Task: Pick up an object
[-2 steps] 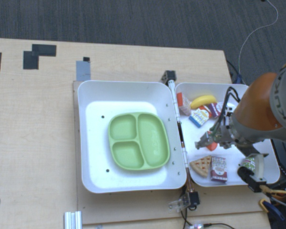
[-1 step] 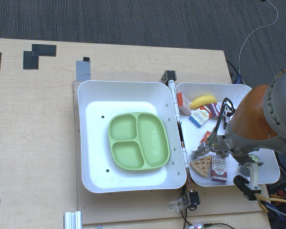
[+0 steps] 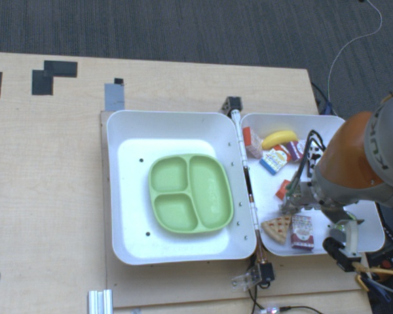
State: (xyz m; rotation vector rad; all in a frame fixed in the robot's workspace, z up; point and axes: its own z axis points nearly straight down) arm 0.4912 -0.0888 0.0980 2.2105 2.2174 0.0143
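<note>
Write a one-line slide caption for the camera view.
KUKA arm reaches into the right bin over a banana, pizza slice and packets; the green divided plate sits in the left bin.

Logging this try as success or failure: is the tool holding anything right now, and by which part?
It cannot be told. The tool is low in the right bin, just above the pizza slice, and nothing shows gripped.

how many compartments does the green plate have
3. On the green divided plate in the left bin: one at upper left, one at lower left, and one long one down its right side.
</note>
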